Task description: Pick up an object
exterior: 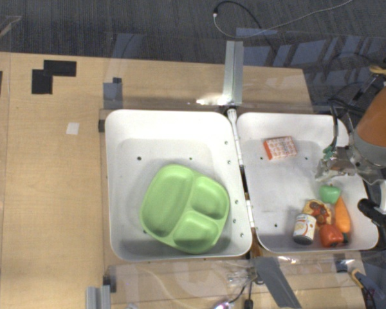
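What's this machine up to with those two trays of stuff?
A robot arm reaches in from the right, trying to pick something up. Its gripper sits low in the right bin, just above a green toy; nothing is clearly held. A carrot, a can and a small box lie nearby. The left bin holds a green divided plate.

Divided plate (185,208) in left bin (122,172); box (280,148), can (303,229) in right bin (270,192).

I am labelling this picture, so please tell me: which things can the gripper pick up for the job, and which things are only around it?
For the job:
- gripper
- green pepper
- carrot
- small can
- red vegetable
- orange box

Just lying about:
- green divided plate
- left bin
- black cable
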{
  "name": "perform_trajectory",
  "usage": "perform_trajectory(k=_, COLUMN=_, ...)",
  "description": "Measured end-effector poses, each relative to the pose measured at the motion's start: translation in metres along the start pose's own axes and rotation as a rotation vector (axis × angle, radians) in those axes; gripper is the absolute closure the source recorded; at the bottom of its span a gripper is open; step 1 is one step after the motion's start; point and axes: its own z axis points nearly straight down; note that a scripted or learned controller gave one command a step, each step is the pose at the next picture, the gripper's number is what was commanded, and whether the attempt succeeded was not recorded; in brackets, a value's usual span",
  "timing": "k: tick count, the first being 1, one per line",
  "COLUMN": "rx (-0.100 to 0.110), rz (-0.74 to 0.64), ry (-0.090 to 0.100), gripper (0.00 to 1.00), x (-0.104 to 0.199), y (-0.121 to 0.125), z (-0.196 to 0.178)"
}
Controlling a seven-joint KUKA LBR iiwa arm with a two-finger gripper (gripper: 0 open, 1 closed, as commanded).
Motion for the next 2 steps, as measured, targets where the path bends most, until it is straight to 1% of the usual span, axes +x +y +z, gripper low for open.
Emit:
perform_trajectory(k=1, rx=0.0, rz=0.0, ry=0.0, gripper=0.0, x=0.0, y=0.0, z=0.0)
perform_trajectory(k=2, rx=-0.006, rz=0.12, ry=-0.002, gripper=0.0, x=0.006, y=-0.03, z=0.014)
